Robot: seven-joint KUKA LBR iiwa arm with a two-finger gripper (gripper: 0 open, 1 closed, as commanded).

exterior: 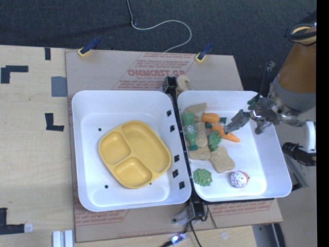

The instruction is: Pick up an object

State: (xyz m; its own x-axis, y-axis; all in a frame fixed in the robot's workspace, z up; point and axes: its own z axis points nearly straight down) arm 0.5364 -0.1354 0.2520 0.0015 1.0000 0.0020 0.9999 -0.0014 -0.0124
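one smooth three-compartment yellow tray (134,153)

The arm (298,71) enters from the right edge of the camera view, its orange band uppermost and the grey wrist below it, angled down and to the left. The gripper (237,121) extends leftward from the wrist at a slant, its dark fingers pointing down and left, low over the bench.
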